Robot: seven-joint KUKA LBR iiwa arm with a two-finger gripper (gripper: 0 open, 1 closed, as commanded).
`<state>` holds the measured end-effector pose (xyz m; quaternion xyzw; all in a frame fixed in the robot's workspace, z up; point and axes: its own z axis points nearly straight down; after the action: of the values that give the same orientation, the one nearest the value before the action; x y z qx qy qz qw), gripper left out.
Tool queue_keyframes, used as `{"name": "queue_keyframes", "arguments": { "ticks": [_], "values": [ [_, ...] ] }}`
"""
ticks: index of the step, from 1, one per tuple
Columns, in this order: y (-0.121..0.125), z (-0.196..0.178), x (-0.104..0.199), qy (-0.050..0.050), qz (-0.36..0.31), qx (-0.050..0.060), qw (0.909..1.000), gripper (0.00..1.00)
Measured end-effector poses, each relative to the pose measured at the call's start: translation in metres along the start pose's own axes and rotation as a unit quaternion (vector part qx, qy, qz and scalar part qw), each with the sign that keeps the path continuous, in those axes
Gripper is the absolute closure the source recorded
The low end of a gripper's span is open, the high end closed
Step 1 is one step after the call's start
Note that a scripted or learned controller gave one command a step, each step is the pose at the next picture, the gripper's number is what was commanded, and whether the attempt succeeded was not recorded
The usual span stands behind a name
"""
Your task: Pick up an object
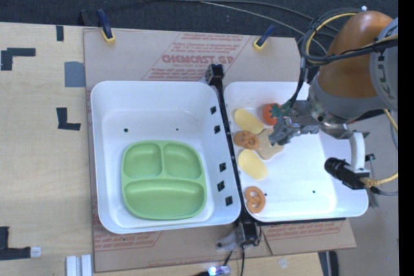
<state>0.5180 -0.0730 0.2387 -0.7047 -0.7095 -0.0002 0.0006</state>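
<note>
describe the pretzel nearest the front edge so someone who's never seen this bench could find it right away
Start at the right white bin, the one without the green divided plate. Follow its left wall down toward the near edge, where a small brown pretzel lies alone. A second pretzel lies farther up, crowded among yellow pieces by the gripper; this one has only one yellow piece above it.

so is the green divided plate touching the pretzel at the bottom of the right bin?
Apart. The camera view shows the green divided plate in the left bin, the brown pretzel in the right, with the bin walls between them.
</note>
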Motion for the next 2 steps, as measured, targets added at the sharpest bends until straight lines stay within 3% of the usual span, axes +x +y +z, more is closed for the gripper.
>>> {"name": "queue_keyframes", "arguments": {
  "ticks": [2],
  "values": [
    [-0.013, 0.010, 0.110, 0.000, 0.000, 0.001, 1.0000, 1.00]
  ]
}}
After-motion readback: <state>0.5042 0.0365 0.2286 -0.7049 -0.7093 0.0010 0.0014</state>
